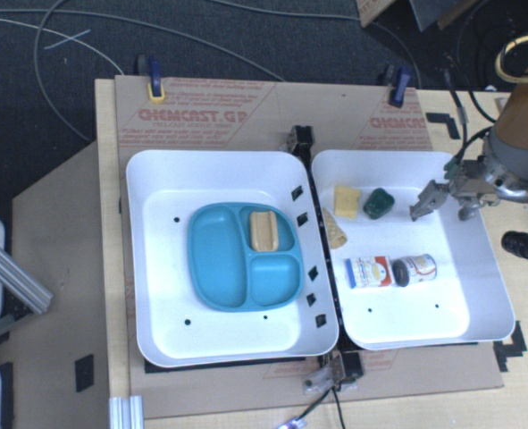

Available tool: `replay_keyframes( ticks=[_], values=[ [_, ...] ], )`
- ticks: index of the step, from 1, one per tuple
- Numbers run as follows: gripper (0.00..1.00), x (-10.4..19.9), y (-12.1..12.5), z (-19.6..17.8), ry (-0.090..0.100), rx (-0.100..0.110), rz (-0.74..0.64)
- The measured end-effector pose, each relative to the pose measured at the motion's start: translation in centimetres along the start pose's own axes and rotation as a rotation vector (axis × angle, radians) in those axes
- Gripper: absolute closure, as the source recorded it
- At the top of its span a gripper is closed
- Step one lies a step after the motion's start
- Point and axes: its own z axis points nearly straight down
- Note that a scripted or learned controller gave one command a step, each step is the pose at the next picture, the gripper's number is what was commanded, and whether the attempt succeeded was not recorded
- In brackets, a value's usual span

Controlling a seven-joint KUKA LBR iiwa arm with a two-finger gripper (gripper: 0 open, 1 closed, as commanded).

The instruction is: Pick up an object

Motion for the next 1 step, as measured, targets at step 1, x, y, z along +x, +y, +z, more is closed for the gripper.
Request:
replay_keyframes(
  ticks=[1],
  values=[
    [0.00, 0.04, 0.33, -0.82, -0.003, -0.014, -0.004]
  ],
)
